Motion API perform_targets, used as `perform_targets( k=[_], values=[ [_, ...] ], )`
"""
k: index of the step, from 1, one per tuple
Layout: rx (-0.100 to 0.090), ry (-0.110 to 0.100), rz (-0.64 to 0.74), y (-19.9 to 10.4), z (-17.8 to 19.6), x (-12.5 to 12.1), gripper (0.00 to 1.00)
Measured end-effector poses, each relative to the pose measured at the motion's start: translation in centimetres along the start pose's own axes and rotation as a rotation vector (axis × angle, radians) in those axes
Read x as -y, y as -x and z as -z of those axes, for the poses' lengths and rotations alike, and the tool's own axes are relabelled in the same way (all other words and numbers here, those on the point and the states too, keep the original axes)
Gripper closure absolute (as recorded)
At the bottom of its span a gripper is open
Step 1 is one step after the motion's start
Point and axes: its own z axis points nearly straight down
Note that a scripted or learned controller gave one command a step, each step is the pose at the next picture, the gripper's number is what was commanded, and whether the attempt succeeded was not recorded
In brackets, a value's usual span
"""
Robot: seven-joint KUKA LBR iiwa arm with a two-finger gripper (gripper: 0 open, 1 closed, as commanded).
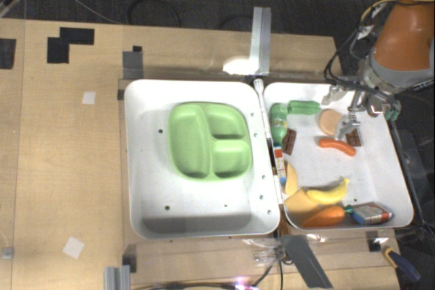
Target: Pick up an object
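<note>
Your nearest candidate is the red-orange sausage-shaped piece (337, 146), lying flat in the right bin (401, 180), just below the gripper (349, 127). The gripper hangs low over that bin's upper part; you cannot tell how its tips stand, and nothing shows held. Beside it to the left lies a tan round piece (330, 121), and a small brown block (354, 138) sits right at the tips. Farther left, a green bottle (278, 120) and a green bar (303, 106) sit near the divider. Toward the front you see a banana (327, 193), an orange carrot-like piece (323, 216) and a small box (370, 214). The left bin (146, 200) holds a green divided tray (208, 139).
</note>
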Motion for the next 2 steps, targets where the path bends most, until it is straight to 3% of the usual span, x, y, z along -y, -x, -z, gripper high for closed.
perform_targets(
  k=[1, 2],
  values=[
    [-0.004, 0.004, 0.079, -1.9, -6.5, 1.9, 0.0],
    [-0.005, 0.006, 0.036, -5.0, -6.4, -2.5, 0.0]
  ],
)
